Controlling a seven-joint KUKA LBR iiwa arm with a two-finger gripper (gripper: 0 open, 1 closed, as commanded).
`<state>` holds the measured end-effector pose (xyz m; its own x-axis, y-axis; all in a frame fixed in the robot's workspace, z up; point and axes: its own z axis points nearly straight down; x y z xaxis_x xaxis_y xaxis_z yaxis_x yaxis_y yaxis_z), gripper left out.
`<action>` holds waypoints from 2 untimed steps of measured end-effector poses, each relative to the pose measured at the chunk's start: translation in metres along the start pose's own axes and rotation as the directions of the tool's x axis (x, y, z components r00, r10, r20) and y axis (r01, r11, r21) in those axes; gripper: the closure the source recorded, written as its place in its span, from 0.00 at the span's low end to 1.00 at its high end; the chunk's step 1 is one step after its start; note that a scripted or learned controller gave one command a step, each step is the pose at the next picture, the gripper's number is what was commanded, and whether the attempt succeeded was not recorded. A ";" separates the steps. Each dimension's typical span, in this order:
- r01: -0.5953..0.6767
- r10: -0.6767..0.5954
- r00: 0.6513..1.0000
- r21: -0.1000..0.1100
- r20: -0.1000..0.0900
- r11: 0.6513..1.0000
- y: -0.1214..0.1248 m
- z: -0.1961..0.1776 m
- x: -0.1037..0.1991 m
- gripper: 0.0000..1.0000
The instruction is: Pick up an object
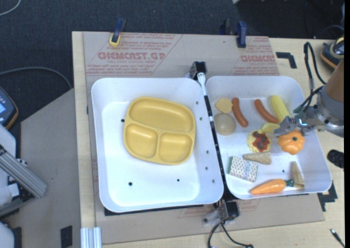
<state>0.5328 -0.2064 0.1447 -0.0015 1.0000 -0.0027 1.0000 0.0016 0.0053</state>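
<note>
Over the right-hand shallow white bin (311, 96), close to its right wall, the end effector (295, 125) hangs low among the toy food; whether it is open or closed cannot be told, and nothing can be seen in its grasp. Directly below it in the view, touching or nearly so, sits an orange plastic pumpkin-shaped toy (291, 142). Just to its left lie a yellow plastic corn cob (279, 107) and a red-orange toy sausage (266, 111), with a second, similar sausage (239, 111) further left. Down and left of the end effector is a small yellow pizza slice with red topping (259, 141), and beyond that a beige round potato-like ball (225, 124). Further below lie an orange plastic carrot (269, 187) and a small white printed packet (243, 169). Well apart to the left, the other white bin (104, 148) holds a yellow three-compartment plastic plate (159, 130). Both bins rest on the bench (82, 77).
</note>
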 end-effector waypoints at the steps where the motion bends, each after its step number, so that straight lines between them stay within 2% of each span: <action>1: -0.001 0.001 1.000 0.000 0.001 1.000 -0.002 -0.061 -0.006 1.00; 2: 0.000 0.000 1.000 0.001 -0.001 1.000 -0.001 -0.081 -0.006 1.00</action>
<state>0.5316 -0.2126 0.2256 -0.0013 1.0000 -0.0022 1.0000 0.0013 0.0038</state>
